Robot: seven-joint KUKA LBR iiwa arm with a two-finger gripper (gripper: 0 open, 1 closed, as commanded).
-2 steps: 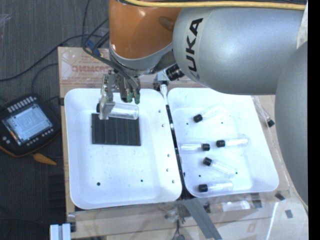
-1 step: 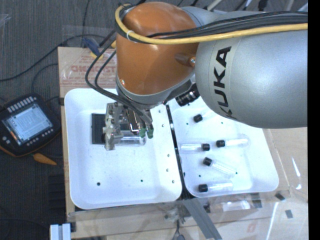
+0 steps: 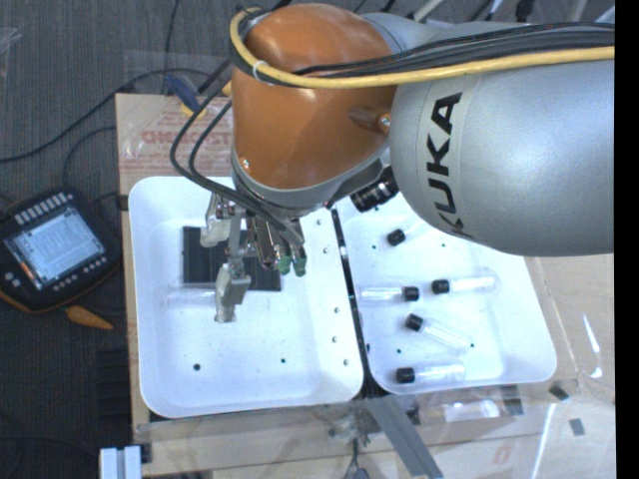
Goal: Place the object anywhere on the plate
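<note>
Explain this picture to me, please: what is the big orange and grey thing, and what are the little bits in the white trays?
The big thing is a robot arm, seen from one camera fixed above the bench and looking down at a slant; the arm reaches in from the right. At its tip is a gripper, a small two-fingered hand, which hangs over the left bin. Under it lies a flat black square, probably the plate where an object should go. The right bin holds several clear tubes with black caps. I cannot tell whether anything is in the gripper. The gadget with a screen on the floor at the left is a handheld control unit.
</note>
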